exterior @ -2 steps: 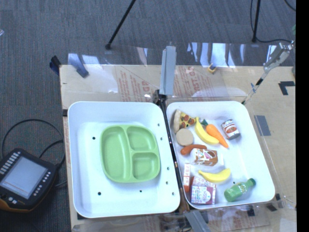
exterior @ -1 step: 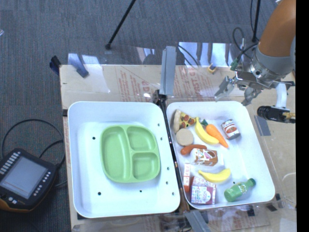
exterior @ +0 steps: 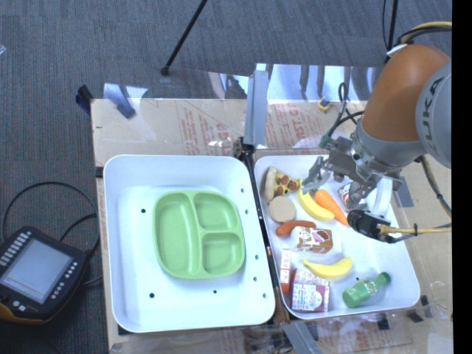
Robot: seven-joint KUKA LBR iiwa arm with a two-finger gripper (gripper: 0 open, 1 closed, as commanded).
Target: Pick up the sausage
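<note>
- Green bottle [exterior: 365, 289] lies on its side at the near edge of the right bin [exterior: 408, 271], with a pink carton [exterior: 310, 296] beside it on the side toward the left bin.
- Yellow banana [exterior: 329, 268] rests just beyond the carton, and a printed packet [exterior: 313, 239] sits beyond that banana.
- Sausage [exterior: 293, 227], orange-red and short, lies touching the far side of the packet, near the right bin's wall that faces the left bin, with a round tan patty [exterior: 282, 209] just past it.
- Second banana [exterior: 315, 206] and a carrot [exterior: 331, 206] lie side by side past the packet; a pizza slice [exterior: 278, 183] lies beyond the patty.
- Left bin [exterior: 118, 198] holds a green divided plate [exterior: 199, 233].
- End effector [exterior: 352, 184] hangs over the right bin's far part, above the carrot and apart from the sausage; whether it is wide or narrow I cannot tell.
</note>
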